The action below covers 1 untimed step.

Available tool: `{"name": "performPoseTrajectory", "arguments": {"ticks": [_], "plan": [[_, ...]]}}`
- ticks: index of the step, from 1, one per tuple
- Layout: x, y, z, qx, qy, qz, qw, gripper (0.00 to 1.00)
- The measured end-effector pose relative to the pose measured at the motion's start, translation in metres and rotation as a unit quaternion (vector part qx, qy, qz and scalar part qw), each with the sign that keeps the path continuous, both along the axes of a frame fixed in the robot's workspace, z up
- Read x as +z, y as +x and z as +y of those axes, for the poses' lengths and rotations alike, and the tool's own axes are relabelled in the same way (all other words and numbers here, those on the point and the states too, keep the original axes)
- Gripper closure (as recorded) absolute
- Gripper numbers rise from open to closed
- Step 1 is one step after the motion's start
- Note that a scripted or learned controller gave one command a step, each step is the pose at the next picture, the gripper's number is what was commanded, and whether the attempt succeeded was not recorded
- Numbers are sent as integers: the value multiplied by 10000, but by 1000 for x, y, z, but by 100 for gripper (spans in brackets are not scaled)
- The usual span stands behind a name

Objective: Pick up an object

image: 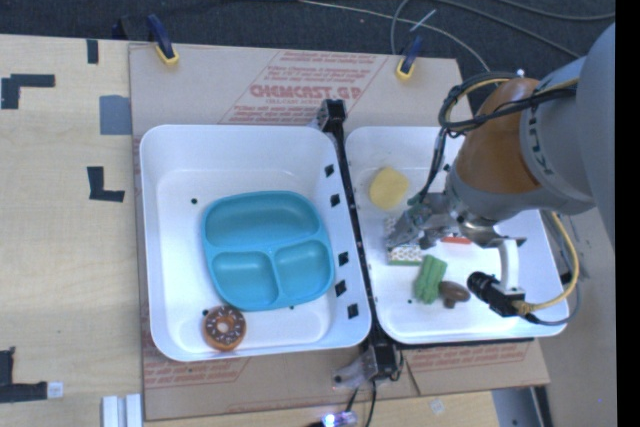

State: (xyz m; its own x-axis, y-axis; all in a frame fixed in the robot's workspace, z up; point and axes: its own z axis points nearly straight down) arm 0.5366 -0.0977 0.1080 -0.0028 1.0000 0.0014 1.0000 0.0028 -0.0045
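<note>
Right bin [548, 317]: gripper [412, 233] lowered among loose items—yellow block [389, 187] beside it, green piece [430, 278] and brown piece [455, 293] just below (candidate objects). Finger state cannot be told; nothing visibly held. Left bin [160, 215] carries the blue tray [267, 250] and doughnut [224, 327].

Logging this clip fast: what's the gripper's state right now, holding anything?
Gripper: low in the right bin, over the clutter beside the green object; open or closed cannot be told, and no object is seen between its fingers.
</note>
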Motion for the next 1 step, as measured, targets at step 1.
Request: {"name": "performPoseTrajectory", "arguments": {"ticks": [1], "plan": [[45,-5,-6,-12,-10,-31,10000,100]]}}
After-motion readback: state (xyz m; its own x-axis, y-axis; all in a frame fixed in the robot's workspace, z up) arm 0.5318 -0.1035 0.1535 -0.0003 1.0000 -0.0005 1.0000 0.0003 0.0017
